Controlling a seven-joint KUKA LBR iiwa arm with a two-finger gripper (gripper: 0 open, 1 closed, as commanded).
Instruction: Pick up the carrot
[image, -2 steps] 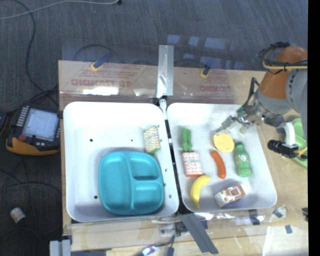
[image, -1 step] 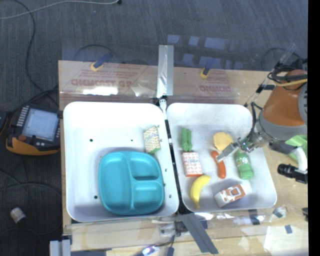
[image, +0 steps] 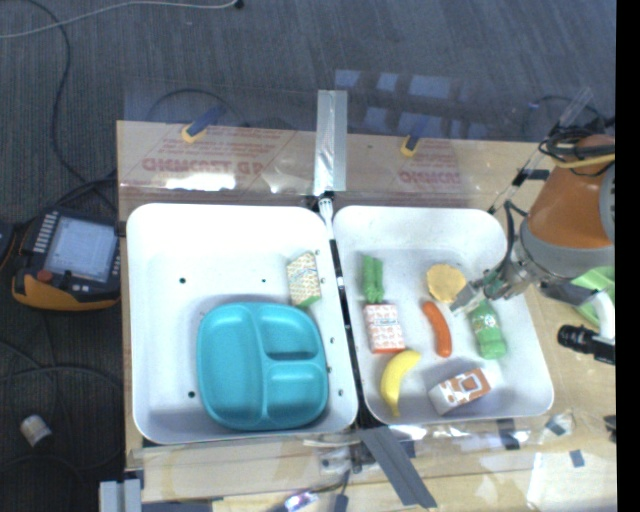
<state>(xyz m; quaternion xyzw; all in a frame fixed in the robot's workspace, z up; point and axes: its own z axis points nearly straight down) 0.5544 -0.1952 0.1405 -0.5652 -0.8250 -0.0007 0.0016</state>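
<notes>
Beside claw (image: 478, 291), hemmed by green bottle (image: 488, 333) below and yellow chip (image: 444, 281) left; carrot (image: 438, 328) just beyond. Bare bin floor (image: 420, 235) above-left.

On the desk (image: 200, 165) two shallow white bins sit side by side. The left bin (image: 160, 250) holds a teal divided plastic tray (image: 262, 365) at its front, with a small printed packet (image: 303, 278) behind it. In the right bin (image: 420, 225), the orange carrot (image: 437, 328) lies between a patterned carton (image: 383, 327) on its left and a green bottle (image: 487, 333) on its right; a yellow banana (image: 397, 376) lies in front.
</notes>
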